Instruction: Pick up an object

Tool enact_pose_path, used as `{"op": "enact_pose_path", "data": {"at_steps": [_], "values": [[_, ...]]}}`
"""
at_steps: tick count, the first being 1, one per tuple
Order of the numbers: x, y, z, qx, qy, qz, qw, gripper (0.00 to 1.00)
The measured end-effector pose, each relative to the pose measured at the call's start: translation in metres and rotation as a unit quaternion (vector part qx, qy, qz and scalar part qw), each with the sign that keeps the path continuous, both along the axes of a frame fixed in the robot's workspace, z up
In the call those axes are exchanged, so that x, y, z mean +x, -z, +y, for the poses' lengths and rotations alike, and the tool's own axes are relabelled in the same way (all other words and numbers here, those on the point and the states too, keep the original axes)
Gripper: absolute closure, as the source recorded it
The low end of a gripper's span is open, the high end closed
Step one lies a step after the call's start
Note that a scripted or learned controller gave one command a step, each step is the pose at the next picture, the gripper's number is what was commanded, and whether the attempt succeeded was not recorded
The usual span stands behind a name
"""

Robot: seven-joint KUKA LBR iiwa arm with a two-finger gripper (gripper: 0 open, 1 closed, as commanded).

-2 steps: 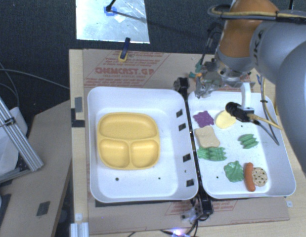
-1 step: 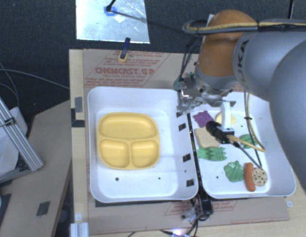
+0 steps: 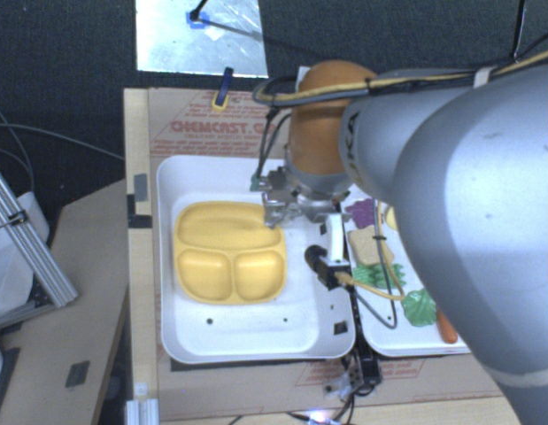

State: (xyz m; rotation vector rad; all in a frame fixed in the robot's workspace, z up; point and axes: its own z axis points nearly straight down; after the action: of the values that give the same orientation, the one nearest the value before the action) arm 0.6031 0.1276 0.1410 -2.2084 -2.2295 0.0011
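A yellow three-compartment plate lies in the left white bin. My gripper hangs over the plate's far right corner, at the rim of its large top compartment. Nothing shows between it and the plate. In the right bin, partly under my arm, lie a purple piece, a tan slab, a green leafy toy and an orange carrot-like piece.
My grey arm and orange wrist band cover most of the right bin. A brown cardboard sheet lies under both bins. A silver foil square sits at the back. A metal frame stands at the left.
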Motion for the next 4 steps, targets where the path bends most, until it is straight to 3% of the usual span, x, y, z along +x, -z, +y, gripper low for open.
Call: {"op": "enact_pose_path", "data": {"at_steps": [1,2,3,4], "values": [[0.006,-0.091,0.067,0.0015,0.000,-0.006,1.0000,1.00],[-0.058,-0.048,0.030,-0.0017,0.005,0.002,1.0000,1.00],[-0.065,-0.136,0.070,0.0009,0.001,-0.005,1.0000,1.00],[-0.119,-0.114,0.037,-0.0013,0.005,0.000,1.0000,1.00]]}}
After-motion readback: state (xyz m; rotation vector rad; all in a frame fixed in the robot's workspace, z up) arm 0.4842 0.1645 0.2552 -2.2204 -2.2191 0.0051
